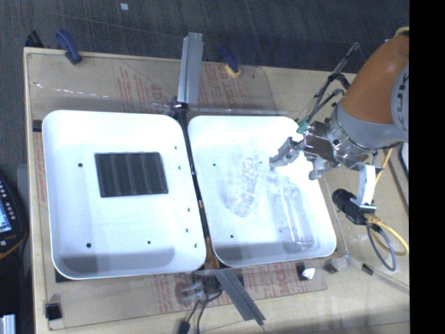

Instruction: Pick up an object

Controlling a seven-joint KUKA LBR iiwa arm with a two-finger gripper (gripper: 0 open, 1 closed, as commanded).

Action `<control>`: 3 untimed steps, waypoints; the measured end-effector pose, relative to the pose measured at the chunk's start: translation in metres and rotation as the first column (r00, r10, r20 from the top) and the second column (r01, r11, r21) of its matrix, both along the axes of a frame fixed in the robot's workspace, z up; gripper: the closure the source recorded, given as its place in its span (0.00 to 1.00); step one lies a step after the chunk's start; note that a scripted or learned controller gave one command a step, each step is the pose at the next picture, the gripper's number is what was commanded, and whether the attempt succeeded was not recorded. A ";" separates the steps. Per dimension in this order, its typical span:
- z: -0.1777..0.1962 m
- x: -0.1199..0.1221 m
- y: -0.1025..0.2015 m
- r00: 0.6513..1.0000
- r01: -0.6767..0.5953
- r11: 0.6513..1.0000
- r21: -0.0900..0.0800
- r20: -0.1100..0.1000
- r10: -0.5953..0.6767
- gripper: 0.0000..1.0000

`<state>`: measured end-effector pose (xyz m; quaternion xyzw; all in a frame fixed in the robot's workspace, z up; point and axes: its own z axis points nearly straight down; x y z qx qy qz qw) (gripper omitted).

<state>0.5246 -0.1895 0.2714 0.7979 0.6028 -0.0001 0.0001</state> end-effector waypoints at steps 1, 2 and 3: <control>-0.055 -0.048 0.006 0.927 0.374 0.927 0.001 -0.006 -0.374 0.00; -0.104 -0.021 0.014 0.744 0.668 0.744 -0.001 -0.008 -0.668 0.00; 0.020 0.062 0.047 0.553 0.833 0.553 0.000 -0.002 -0.833 0.00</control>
